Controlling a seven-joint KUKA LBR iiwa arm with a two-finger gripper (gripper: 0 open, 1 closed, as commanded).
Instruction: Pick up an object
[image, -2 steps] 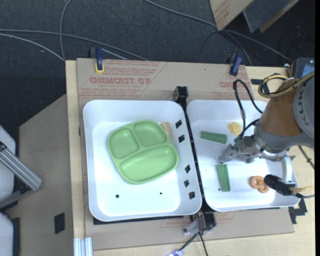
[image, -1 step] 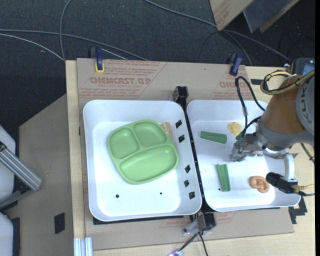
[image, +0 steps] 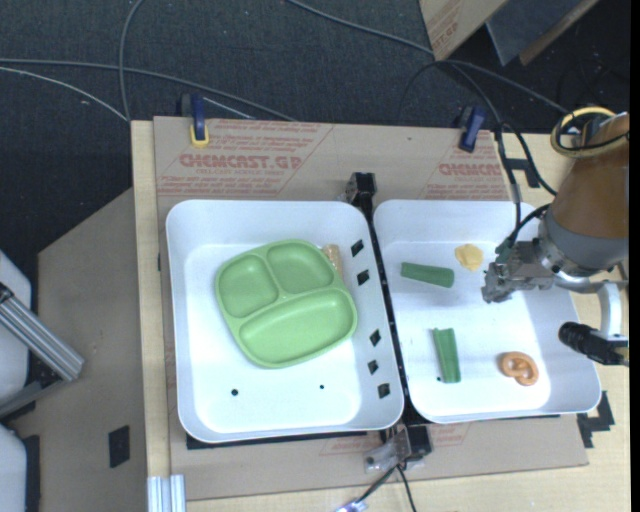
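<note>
Over right bin (image: 560, 395), gripper (image: 497, 288) hangs near yellow piece (image: 468, 256); can't tell its grip state. Green sticks (image: 427, 273) (image: 446, 355), pretzel (image: 519, 368) below.

green plate (image: 287, 302) in left bin (image: 190, 300); two green sticks (image: 427, 274), pretzel (image: 519, 368) in right bin (image: 560, 400)

floor (image: 80, 60): dark carpet, grey cables trailing | table (image: 100, 300): pale wood under brown cardboard sheet (image: 300, 150), blue clamps (image: 199, 117) | lighting: even

grey arm (image: 590, 235) with orange band, dark metal claw (image: 498, 283), black cables.
</note>
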